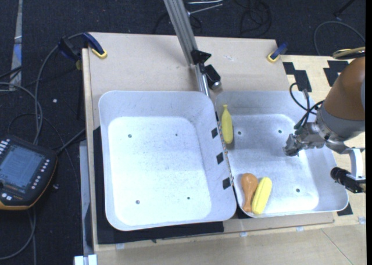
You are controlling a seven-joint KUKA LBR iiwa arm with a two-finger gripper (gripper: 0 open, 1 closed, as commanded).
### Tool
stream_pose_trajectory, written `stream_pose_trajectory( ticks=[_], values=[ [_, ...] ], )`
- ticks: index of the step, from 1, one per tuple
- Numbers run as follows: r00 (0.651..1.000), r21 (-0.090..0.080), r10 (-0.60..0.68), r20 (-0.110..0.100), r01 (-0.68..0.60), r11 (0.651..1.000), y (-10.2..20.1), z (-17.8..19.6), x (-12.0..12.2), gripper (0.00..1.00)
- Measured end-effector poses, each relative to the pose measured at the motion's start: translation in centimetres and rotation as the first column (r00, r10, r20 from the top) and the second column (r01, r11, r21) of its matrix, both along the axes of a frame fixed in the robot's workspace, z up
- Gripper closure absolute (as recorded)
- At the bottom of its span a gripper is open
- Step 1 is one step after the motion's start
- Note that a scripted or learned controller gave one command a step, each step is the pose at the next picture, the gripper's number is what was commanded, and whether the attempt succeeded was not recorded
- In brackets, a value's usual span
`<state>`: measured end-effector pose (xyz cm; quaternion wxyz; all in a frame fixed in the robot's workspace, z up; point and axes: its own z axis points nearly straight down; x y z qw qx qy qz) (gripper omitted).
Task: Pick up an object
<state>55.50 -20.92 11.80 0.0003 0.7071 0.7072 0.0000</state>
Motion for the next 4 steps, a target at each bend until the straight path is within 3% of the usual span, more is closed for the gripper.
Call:
stream_pose_trajectory(
  ticks=[2, 4],
  values=[
    [1.000, -0.001, 0.000, 0.004, 0.000, 1.000, 0.1, 9.2, 0.3, 1.00],
    [1.000, 0.001, 0.004, 0.000, -0.004, 1.000, 9.8, 9.8, -1.0, 1.00]
  ],
)
